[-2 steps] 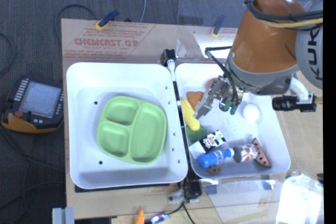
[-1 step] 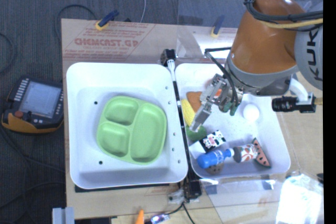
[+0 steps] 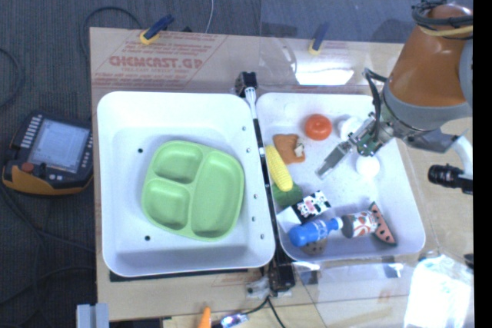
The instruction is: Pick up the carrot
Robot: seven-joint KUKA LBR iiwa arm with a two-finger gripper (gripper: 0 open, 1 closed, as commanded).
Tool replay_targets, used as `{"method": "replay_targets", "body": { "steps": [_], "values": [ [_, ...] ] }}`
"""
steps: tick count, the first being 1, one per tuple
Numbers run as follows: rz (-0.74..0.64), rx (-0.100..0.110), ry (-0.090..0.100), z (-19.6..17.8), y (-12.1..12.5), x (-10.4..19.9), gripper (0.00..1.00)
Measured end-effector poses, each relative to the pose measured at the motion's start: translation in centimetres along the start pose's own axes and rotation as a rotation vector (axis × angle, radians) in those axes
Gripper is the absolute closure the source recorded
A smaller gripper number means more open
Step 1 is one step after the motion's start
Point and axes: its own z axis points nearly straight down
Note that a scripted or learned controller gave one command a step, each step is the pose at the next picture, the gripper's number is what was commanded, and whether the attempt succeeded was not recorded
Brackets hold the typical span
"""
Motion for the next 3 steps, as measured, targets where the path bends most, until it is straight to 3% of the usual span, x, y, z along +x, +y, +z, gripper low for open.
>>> {"method": "replay_targets", "body": {
  "steps": [1,2,3],
  "values": [
    [-0.09,0.001,0.007,6.2,9.0,4.3,0.0],
    [-0.103,0.0,-0.002,5.8,2.9,-0.8,0.0],
    [-0.116,-0.009,-0.009,14.0,3.3,-2.2,0.0]
  ]
}}
